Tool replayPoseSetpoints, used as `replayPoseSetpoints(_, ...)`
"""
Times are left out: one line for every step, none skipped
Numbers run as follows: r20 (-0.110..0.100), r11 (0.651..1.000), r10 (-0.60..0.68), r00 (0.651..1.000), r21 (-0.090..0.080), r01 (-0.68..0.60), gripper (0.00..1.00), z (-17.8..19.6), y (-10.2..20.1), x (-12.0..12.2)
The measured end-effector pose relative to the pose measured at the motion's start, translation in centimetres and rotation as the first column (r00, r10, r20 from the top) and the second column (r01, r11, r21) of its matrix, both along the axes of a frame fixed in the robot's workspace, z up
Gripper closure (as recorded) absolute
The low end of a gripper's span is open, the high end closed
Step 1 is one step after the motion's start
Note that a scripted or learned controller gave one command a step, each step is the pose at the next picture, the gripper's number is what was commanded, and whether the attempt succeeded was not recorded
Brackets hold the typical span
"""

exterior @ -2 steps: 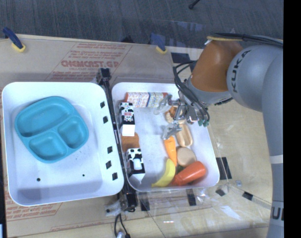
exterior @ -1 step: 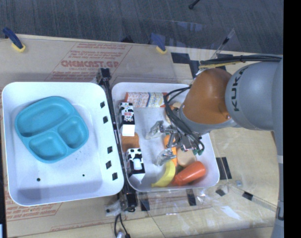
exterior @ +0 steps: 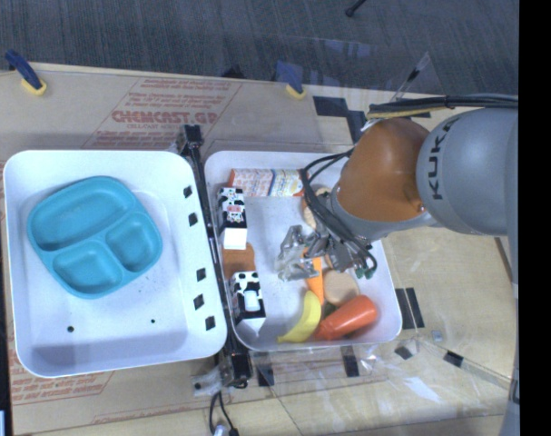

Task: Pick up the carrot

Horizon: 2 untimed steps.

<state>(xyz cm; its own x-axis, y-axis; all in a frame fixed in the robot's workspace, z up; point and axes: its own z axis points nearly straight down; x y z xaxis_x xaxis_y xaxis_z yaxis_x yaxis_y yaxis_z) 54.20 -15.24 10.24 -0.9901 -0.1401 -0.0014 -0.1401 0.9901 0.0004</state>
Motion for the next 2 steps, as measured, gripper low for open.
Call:
replayPoseSetpoints(-0.001,0.993,-0.121,0.993,0.001,0.121,1.0,4.0,4.9,-1.8)
replayPoseSetpoints(0.002,0.961,-0.278,0.961,-0.001,0.278,1.0,6.3,4.0,-3.3)
